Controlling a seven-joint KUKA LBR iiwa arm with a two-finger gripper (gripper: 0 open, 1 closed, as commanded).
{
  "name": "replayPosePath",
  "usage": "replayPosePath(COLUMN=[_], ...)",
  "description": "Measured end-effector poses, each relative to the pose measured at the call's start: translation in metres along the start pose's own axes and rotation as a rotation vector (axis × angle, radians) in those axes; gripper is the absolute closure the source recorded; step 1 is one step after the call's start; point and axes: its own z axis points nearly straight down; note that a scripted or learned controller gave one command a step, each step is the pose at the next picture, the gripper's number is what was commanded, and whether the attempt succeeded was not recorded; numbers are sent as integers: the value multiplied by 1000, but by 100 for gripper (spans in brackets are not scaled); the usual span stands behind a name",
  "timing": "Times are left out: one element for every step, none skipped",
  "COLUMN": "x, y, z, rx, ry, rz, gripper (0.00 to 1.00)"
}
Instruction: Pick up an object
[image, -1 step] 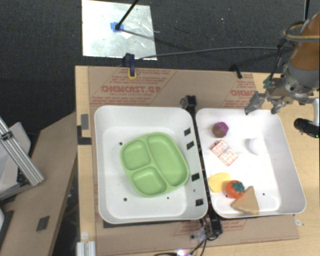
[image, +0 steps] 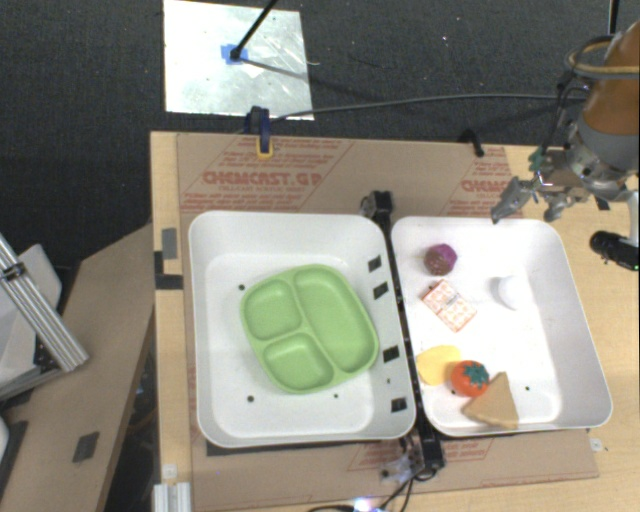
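Note:
The right bin (image: 575, 330) holds several small items: a dark purple ball (image: 440, 259), a white round piece (image: 508, 290), a pink checkered wafer (image: 449, 305), a yellow piece (image: 435, 364), a red tomato-like toy with a green top (image: 468, 377) and a tan wedge (image: 493, 404). My gripper (image: 525, 206) hangs over the bin's far right corner, above and behind the white piece. Its fingers are spread open with nothing between them.
A green three-part plate (image: 308, 327) lies in the left bin (image: 215, 300). Black clips (image: 378, 205) sit along the seam between the bins. A foil sheet (image: 238, 60) and a cable lie beyond the bench's far edge.

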Motion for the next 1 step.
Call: replayPosePath(x=[4], y=[-2], z=[62], rx=[5], ry=[1], rz=[0], gripper=[0])
